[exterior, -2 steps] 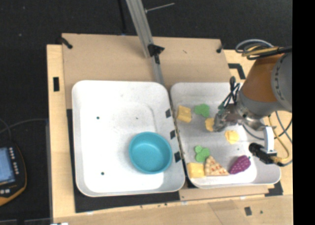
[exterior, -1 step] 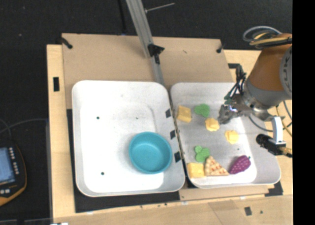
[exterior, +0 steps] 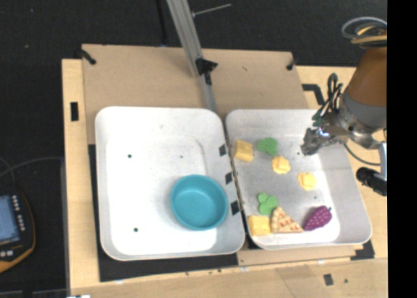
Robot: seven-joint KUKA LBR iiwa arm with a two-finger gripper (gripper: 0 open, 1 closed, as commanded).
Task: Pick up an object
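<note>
Camera view: gripper (exterior: 311, 143) over the right bin (exterior: 345, 222), upper right of the yellow block (exterior: 281, 165); fingers' state cannot be told. Purple grapes (exterior: 317, 218) lower right of that block. Blue bowl (exterior: 197, 201) in left bin (exterior: 130, 134)

You have open floor across the left bin (exterior: 130, 134) except where the blue bowl (exterior: 199, 201) sits. In the right bin (exterior: 260, 120), toys crowd the near end; the purple grapes (exterior: 317, 218) lie near the right wall.
</note>
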